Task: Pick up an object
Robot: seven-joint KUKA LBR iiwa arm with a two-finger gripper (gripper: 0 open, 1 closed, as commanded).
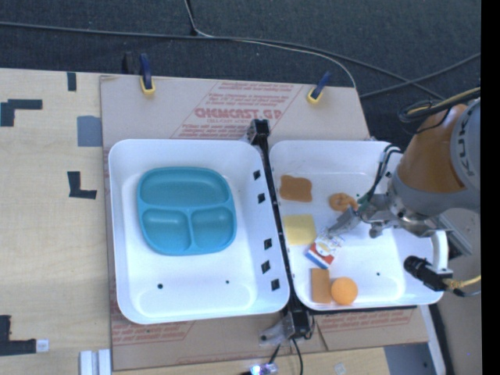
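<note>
In the right bin, the hand reaches toward nine o'clock, angled low over the small red-and-white packet presumably to grab it, though its grip I cannot tell.

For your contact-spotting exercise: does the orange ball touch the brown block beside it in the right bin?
Touching. In the camera view the orange ball sits against the right edge of the brown block, no white bin floor between them.

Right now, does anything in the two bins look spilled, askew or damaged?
Nothing stands out. The blue tray lies flat in the left bin. In the right bin, the food pieces lie loose and apart, except the orange ball beside a brown block.
</note>
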